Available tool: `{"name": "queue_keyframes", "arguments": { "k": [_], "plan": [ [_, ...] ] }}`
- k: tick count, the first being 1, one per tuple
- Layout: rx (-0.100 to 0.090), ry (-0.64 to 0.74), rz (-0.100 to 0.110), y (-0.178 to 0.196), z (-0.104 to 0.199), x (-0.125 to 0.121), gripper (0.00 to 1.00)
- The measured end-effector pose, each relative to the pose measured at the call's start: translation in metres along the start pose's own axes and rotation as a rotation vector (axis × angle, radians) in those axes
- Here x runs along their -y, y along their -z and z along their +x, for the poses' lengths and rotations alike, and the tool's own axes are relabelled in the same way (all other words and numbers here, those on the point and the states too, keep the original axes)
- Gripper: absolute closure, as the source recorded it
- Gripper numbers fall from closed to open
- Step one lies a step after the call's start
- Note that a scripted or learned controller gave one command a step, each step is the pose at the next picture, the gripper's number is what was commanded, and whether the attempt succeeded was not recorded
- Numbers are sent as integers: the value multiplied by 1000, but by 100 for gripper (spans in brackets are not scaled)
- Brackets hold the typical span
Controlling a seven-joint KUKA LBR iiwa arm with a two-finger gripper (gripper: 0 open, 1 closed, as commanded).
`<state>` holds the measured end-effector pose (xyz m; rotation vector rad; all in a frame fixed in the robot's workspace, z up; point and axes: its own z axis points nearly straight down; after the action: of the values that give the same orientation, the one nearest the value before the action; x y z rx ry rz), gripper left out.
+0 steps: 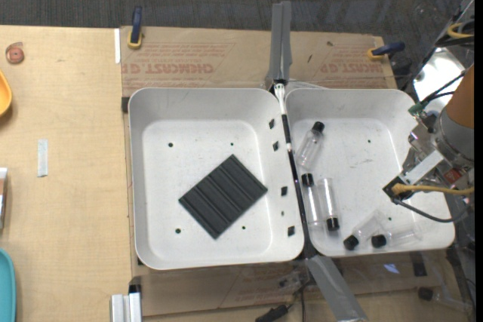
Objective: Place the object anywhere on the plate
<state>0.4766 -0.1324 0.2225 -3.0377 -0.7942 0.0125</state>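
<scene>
A dark grey ribbed plate [223, 196] lies turned like a diamond on the floor of the left bin [151, 162]. Several clear tubes with black caps lie in the right bin [355, 105]: one tube [310, 143] near its left wall, another tube [327, 203] below it, and two tubes [392, 236] along the front wall. My gripper [427, 154] hangs over the right bin's right rim, apart from all the tubes. Nothing shows in its grasp.
The two bins meet at a raised divider [290, 162] with small black clips. Cardboard [204, 56] lies under the bins, held by clamps at the back. A wooden bench top [60, 162] with small items stretches to the left.
</scene>
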Motion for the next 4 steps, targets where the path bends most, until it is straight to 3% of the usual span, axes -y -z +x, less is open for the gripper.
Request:
{"name": "queue_keyframes", "arguments": {
  "k": [1,2,3,4],
  "plan": [
    [-2,259,-3,11,72,40,100],
    [-1,487,-3,-32,160,57,100],
    [-1,818,-5,33,146,85,100],
    [-2,1171,-8,85,152,75,100]
  ]
}}
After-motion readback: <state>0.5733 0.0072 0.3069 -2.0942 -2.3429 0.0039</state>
